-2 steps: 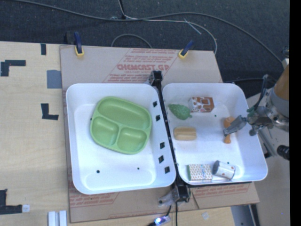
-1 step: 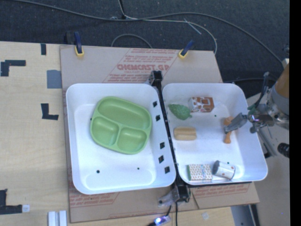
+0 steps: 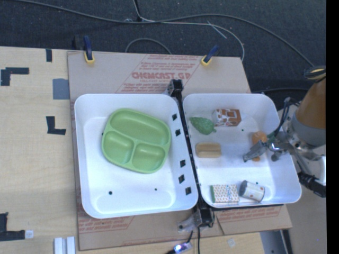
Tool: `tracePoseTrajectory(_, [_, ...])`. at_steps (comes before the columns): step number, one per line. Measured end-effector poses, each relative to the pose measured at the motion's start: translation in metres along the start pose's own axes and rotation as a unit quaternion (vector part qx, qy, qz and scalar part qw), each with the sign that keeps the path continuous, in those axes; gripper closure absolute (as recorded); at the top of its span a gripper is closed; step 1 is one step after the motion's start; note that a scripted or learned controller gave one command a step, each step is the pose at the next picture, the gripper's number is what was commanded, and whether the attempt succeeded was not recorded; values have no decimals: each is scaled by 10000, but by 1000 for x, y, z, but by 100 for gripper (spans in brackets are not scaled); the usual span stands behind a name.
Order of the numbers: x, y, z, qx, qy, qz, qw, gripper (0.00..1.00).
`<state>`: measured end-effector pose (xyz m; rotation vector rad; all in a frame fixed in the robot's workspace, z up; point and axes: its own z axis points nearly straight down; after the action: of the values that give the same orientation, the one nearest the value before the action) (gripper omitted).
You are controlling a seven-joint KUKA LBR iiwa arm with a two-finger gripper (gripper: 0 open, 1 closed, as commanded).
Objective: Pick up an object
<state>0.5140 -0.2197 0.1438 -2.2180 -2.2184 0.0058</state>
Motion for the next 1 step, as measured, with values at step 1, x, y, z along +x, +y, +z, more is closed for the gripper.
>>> tracePoseTrajectory(1, [1, -1, 54, -1, -1, -2, 10000, 0])
